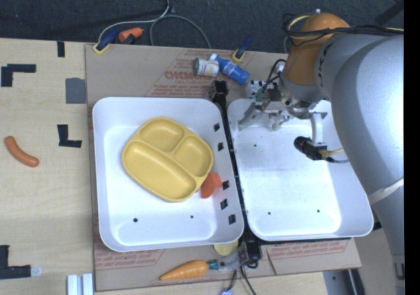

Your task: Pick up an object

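Pincer (pixel 262 117), grip state cannot be told, sits upper centre-right; yellow tray (pixel 168 157) and orange piece (pixel 210 185) lie lower left of it.

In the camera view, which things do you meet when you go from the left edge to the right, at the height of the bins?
Sausage → left bin → yellow plate → orange piece → right bin → gripper → arm.

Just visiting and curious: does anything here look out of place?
Yes. A carrot lies outside the bins at the near edge, a sausage sits far left on the bench, and a bottle lies tipped behind the bins.
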Controlling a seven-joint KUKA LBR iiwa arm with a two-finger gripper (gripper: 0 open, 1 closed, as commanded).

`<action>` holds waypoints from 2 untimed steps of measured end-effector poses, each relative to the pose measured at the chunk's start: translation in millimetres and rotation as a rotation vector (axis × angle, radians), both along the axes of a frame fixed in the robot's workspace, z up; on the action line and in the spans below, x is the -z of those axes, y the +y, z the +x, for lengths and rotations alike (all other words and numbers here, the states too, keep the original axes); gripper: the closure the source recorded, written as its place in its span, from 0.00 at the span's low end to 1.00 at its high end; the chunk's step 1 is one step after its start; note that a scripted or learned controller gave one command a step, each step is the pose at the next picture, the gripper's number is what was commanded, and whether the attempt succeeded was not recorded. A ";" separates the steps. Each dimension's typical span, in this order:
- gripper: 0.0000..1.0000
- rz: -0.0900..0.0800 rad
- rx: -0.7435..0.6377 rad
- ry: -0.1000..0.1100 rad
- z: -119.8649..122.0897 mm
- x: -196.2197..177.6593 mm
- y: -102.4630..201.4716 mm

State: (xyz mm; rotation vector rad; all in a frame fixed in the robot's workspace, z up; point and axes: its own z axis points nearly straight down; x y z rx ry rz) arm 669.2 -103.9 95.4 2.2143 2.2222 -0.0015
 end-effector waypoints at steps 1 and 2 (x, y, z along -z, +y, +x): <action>0.00 0.000 0.003 -0.003 -27.2 9.4 7.2; 0.00 0.001 0.001 0.008 -1.1 10.2 7.9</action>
